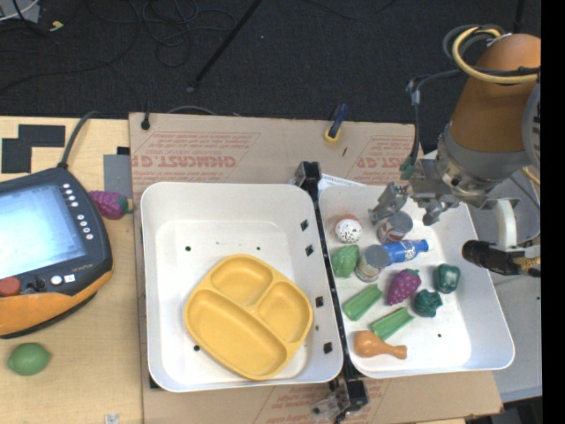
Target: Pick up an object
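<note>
My gripper hangs over the back of the right bin, fingers spread open with nothing between them. Just below its left finger stands a grey and red can. Beside that lie a white speckled ball, a blue bottle and a small grey can. Further forward are purple grapes, a green pepper, a dark green broccoli piece, two green vegetable sticks and an orange chicken leg.
A yellow divided plate lies in the left bin. Left of the bins sit a teach pendant, a lime and a purple grape bunch. A blue and yellow clamp grips the cardboard's back edge.
</note>
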{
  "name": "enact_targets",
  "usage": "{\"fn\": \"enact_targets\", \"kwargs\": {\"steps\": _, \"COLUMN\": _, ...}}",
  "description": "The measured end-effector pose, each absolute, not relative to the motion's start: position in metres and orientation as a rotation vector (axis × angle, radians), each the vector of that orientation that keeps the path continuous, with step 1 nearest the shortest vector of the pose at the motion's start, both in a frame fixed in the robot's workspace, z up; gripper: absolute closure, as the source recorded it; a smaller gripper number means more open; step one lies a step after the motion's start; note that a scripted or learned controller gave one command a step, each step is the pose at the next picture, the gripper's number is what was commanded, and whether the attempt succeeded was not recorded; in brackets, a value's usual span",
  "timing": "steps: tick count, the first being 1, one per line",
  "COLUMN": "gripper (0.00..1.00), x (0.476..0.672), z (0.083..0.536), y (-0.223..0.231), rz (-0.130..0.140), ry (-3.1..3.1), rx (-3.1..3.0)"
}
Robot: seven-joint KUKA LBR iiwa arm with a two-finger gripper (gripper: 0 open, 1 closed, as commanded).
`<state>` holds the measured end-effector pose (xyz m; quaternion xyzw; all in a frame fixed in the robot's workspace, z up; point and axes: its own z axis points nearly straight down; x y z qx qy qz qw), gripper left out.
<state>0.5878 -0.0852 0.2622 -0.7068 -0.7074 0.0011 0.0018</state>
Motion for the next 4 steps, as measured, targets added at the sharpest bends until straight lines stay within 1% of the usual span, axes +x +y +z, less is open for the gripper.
{"fn": "enact_targets", "kwargs": {"steps": 1, "gripper": 1.0, "x": 0.588, "z": 0.272, "y": -0.086, "rz": 0.005, "ry": -2.218, "rx": -2.218}}
{"fn": "enact_targets", "kwargs": {"steps": 2, "gripper": 1.0, "x": 0.548, "z": 0.43, "y": -0.034, "rz": -0.019, "ry": -2.235, "rx": -2.221}}
{"fn": "enact_targets", "kwargs": {"steps": 3, "gripper": 1.0, "x": 0.498, "z": 0.479, "y": 0.01, "rz": -0.005, "ry": -2.229, "rx": -2.215}}
{"fn": "enact_targets", "kwargs": {"steps": 4, "gripper": 1.0, "x": 0.531, "z": 0.532, "y": 0.08, "rz": -0.005, "ry": -2.23, "rx": -2.214}}
